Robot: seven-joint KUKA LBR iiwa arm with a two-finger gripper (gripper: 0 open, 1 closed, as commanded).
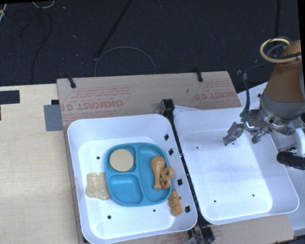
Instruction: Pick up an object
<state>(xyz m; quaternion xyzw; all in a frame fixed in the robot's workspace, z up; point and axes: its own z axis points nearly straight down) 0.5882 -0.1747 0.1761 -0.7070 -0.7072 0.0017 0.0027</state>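
Note:
A blue divided plate (128, 192) lies in the left bin (85, 146). On it are a round tan biscuit (121, 160), a tan drumstick-shaped piece (157, 169) and a small pretzel (168, 176). A pale slice of toast (97, 186) rests against the plate's left edge. A small brown piece (174, 203) lies just off the plate's lower right corner. My gripper (244, 136) hangs over the upper right part of the right bin (227, 192), far from all these things. Its fingers (232, 136) are spread open with nothing between them.
A black divider (179, 159) runs between the two bins. Cardboard (139, 96) lies under the bins. The wooden bench top (25, 183) stretches to the left, with a grey square (52, 117) near the left bin's far corner.

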